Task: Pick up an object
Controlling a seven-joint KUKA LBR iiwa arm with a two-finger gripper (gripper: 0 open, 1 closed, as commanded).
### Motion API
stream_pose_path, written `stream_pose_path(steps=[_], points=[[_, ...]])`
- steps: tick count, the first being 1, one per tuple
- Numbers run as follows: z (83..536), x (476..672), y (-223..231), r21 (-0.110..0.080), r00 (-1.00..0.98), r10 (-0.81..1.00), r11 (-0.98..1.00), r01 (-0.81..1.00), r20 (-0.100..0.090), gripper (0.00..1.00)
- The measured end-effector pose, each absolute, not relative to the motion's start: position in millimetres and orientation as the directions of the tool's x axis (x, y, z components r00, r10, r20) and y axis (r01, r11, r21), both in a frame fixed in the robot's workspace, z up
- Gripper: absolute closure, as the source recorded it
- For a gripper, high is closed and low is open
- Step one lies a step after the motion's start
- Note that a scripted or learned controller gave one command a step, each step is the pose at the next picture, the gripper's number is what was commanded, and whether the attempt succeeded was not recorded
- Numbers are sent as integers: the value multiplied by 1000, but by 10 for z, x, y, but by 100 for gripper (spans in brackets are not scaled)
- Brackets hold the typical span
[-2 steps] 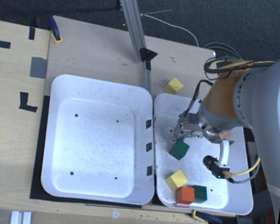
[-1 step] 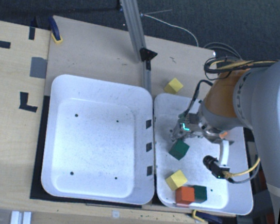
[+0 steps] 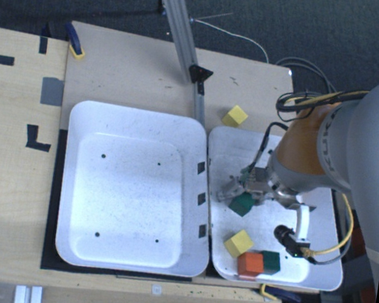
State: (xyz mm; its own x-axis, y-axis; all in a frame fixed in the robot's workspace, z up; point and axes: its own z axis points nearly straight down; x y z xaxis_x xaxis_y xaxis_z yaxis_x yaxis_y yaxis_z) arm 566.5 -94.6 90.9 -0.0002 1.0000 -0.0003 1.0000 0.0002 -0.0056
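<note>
Gripper (image 3: 240,190) sits low over the right bin (image 3: 319,276), centre-right of the frame, with a dark green block (image 3: 241,205) right at its fingertips; whether the block is actually pinched between them cannot be told from this angle. Lower in the same bin lie a yellow block (image 3: 238,243), an orange block (image 3: 251,264) and a second green block (image 3: 271,261). Another yellow cube (image 3: 236,116) rests on the bench above the bin.

Glossy white plastic bins (image 3: 137,122)

Two yellow blocks (image 3: 236,116), two green blocks (image 3: 241,205), one orange block (image 3: 251,264)
</note>
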Motion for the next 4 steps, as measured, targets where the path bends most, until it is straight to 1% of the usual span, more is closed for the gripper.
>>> stream_pose_path(steps=[1,2,3,4], points=[[914,5678,-894,-3,-1,1000,1,1000,0,0],[914,5636,-967,-4,-1,1000,1,1000,0,0],[1966,5546,-1149,6,0,1000,0,1000,-2,0],[877,5568,-1022,-5,-2,1000,2,1000,-1,0]])
